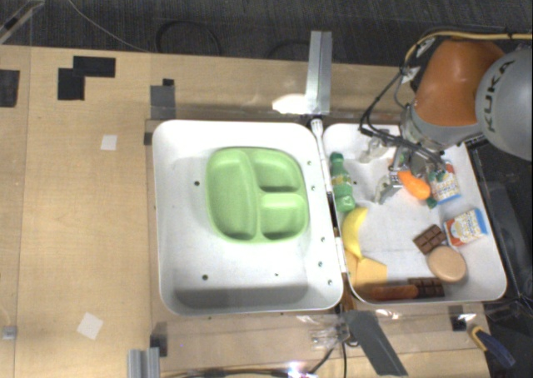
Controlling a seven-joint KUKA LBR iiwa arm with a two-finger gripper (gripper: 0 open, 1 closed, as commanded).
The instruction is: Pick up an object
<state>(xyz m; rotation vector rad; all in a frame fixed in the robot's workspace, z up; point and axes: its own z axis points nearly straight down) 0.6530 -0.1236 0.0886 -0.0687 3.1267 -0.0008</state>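
Note:
My gripper (410, 181) hangs low over the back of the right bin (491, 281), below the orange wrist band. Its fingers (386, 191) stand spread apart, open. An orange carrot-shaped toy (414, 185) lies between them on the bin floor; I cannot tell whether they touch it. Just right of the carrot is a small white and blue carton (447, 186). A green bottle (339, 178) lies along the bin's left wall, left of the gripper.
The right bin also holds a banana (355, 229), a yellow wedge (371, 269), a brown chocolate piece (429, 239), a round bun (448, 265), a small carton (466, 226) and a brown sausage (391, 290). The left bin (179, 268) holds a green divided plate (254, 193).

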